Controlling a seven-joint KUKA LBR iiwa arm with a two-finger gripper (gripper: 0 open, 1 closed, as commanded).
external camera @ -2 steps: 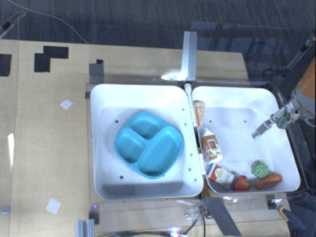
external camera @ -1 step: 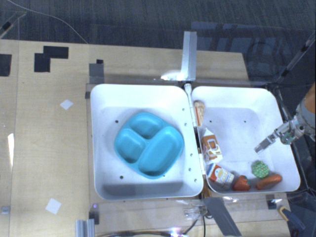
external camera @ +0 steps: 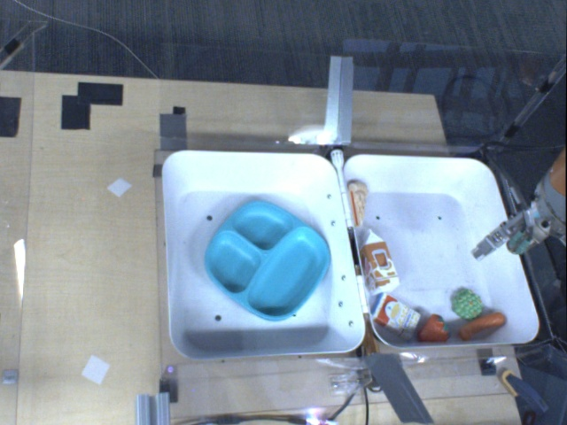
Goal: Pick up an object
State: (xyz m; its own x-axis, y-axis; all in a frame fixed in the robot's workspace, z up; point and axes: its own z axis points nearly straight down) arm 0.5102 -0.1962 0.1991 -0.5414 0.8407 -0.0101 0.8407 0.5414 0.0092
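Bench: you see a pale wooden bench [external camera: 80, 264] carrying two shallow white bins side by side, with black markings near its far left corner.
Left bin: the left bin [external camera: 182, 326] holds one thing, a blue divided plate [external camera: 267, 259], lying flat around the bin's middle, a little toward the near edge.
Divider: the two bins touch along a shared edge, and a grey metal post [external camera: 340, 100] stands at the far end of that edge.
Right bin: the right bin [external camera: 443, 184] has its things gathered along its left edge and near edge.
Tube: a slim orange and white tube [external camera: 357, 204] lies along the left edge, toward the far corner.
Carton: an orange and white carton [external camera: 379, 266] lies just below it, tilted, against the same edge.
Packet: a small packet [external camera: 396, 315] sits in the near left corner.
Red piece: a red toy fruit [external camera: 433, 329] lies touching the packet, on the near edge.
Green ball: a bumpy green ball [external camera: 467, 303] sits just beside it.
Sausage: an orange-red sausage [external camera: 483, 325] lies at the near edge, close under the ball.
Gripper: your gripper [external camera: 485, 248] hangs over the right edge of the right bin, apart from every object, with nothing between its fingers; you cannot tell how wide they stand.
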